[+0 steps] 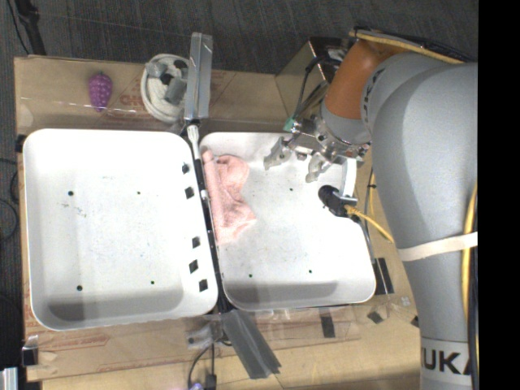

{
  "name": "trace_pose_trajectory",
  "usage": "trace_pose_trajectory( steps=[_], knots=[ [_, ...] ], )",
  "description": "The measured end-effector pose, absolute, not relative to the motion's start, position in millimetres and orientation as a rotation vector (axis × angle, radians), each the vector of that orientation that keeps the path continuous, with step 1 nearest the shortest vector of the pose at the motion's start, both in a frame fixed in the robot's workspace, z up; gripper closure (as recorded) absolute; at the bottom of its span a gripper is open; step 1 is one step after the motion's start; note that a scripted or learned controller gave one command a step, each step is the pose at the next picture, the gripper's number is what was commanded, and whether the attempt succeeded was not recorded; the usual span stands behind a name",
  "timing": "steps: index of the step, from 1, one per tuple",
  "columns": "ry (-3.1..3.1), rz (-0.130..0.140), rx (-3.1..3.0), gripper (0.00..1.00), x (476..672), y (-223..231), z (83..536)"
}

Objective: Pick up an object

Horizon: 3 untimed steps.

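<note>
Two white bins [106, 303] on the bench, pink cloth [228, 197] bunched against the right bin's left wall, gripper [296, 162] above the upper middle, jaws spread, holding nothing, probably lining up a grab.

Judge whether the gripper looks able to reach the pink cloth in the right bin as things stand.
Probably yes. The gripper hangs over the right bin, and the pink cloth lies uncovered by the divider with only bare bin floor between them.

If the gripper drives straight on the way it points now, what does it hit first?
Most likely the bare floor of the right bin. The gripper points downward, with the pink cloth off to its side, though depth is hard to judge.
</note>
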<state>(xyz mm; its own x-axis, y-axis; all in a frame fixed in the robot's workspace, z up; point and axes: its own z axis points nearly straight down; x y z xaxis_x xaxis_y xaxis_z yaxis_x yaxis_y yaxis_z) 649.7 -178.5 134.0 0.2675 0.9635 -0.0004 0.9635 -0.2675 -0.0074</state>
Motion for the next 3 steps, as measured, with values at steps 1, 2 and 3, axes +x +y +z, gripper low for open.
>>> trace_pose_trajectory(
  steps=[1, 2, 3],
  knots=[
    [-1.966, 0.007, -2.442, 0.0, 657.3, -190, 88],
    [-2.128, 0.005, -2.306, 0.0, 657.3, -188, 194],
    [-2.334, 0.007, -2.092, 0.0, 632.9, -194, 114]
  ],
)
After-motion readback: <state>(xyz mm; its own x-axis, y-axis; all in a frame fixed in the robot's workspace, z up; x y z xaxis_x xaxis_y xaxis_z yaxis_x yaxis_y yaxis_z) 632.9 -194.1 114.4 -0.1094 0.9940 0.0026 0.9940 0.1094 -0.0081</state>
